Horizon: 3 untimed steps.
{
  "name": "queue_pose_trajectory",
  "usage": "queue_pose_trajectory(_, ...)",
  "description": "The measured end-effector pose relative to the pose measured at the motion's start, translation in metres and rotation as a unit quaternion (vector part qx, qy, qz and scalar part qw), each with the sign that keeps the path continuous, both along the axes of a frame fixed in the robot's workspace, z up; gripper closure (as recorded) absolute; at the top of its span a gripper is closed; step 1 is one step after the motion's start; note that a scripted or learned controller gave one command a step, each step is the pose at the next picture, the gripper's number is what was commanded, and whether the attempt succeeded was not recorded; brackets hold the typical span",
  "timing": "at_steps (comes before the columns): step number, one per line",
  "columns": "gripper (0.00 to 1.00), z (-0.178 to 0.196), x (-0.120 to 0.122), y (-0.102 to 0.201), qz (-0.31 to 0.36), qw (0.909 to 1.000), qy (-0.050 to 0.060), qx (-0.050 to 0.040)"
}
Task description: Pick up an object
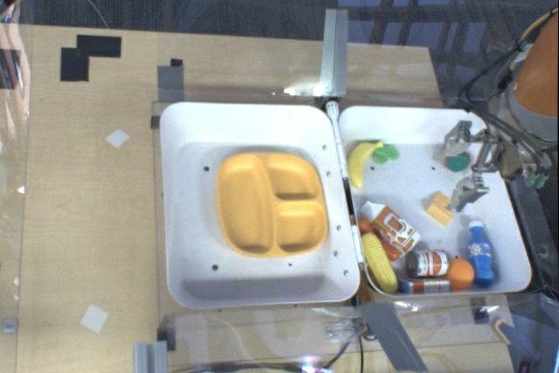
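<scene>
Here, pincer [465,162] spread above a pale wedge-shaped block [439,208]

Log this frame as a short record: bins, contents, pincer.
left bin: yellow tray
right bin: banana, cheese, corn, can, orange, blue bottle, snack pack
pincer: above right bin's right part, nothing seen between fingers
task state: no object picked up
</scene>
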<state>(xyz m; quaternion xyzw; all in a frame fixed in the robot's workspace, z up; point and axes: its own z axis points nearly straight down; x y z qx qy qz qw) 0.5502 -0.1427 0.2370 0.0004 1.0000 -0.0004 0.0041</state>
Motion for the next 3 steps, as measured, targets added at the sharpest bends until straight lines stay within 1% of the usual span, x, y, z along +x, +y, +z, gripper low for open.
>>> queue_pose_trajectory(1,0.0,-0.1,0.008,0.005,-0.125,0.9921,0.003,0.0015)
queue_pose_trajectory(2,0.0,-0.147,0.004,-0.032,-0.13,0.9915,-0.003,0.0011)
queue_pose_trajectory(3,0.0,-0.129,-0.009,-0.063,-0.25,0.9683,-0.001,0.0013)
